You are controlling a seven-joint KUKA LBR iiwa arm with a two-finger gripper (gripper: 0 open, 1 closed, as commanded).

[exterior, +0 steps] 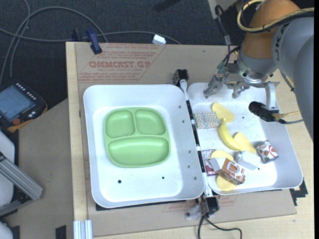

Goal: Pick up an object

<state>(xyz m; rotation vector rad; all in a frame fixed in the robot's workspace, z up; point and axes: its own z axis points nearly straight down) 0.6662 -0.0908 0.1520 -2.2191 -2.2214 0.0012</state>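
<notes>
My gripper (227, 86) hangs over the far edge of the right bin (286, 169), its two fingers spread apart with nothing between them. Just in front of it lies a yellow banana-shaped piece (223, 111), and a second yellow banana (233, 138) sits lower in the bin. A patterned square packet (206, 119) lies by the bin's left wall. Near the front are a small red and white carton (266, 151), a white block (247, 160), a brown and orange packet (233, 171) and a dark red packet (209, 161).
The left bin (94, 148) holds a green divided plate (136, 136). A black clamp (180, 76) sits between the bins at the far end. The grey arm with its orange band (264, 26) fills the upper right. A black cylinder (261, 110) juts from the wrist over the right bin.
</notes>
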